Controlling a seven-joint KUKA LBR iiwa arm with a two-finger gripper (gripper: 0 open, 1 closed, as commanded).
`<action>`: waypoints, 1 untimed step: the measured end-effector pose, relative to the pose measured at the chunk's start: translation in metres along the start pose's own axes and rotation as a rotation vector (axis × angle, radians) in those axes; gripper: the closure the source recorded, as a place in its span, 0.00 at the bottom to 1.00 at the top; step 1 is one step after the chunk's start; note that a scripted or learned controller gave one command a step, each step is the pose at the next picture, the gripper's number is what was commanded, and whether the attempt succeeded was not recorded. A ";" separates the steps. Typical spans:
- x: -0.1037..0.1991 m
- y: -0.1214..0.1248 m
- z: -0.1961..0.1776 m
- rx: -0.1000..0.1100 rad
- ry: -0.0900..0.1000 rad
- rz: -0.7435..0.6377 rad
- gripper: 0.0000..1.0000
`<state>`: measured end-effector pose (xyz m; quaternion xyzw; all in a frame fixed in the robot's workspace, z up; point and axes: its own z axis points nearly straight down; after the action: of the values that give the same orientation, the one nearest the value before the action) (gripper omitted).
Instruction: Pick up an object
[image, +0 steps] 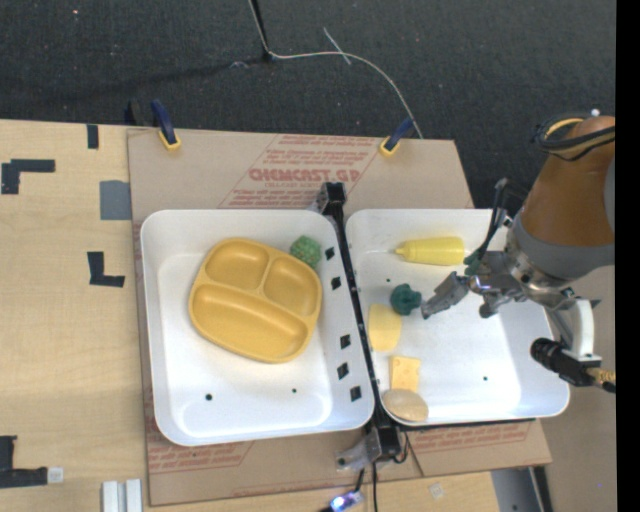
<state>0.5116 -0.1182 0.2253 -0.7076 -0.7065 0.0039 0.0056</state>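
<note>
The right bin (500, 385) holds a yellow squeeze bottle (432, 250) lying at its back, a small dark green piece (404, 297), a pale yellow block (384, 326), a yellow cheese-like wedge (405, 373) and a tan round piece (405, 405) at the front rim. My gripper (463, 303) hangs over the middle of this bin, just right of the dark green piece and below the bottle. Its fingers (437, 302) are spread open with nothing between them.
The left bin (180, 400) carries a yellow divided plate (257, 298) and a small green leafy piece (307, 250) near the divider (345, 300). The right half of the right bin's floor is bare white. The arm's orange band (570, 200) rises at the right.
</note>
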 end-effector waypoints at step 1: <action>0.000 0.002 -0.006 -0.011 -0.002 -0.003 0.00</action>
<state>0.5141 -0.1180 0.2309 -0.7065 -0.7077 0.0004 0.0009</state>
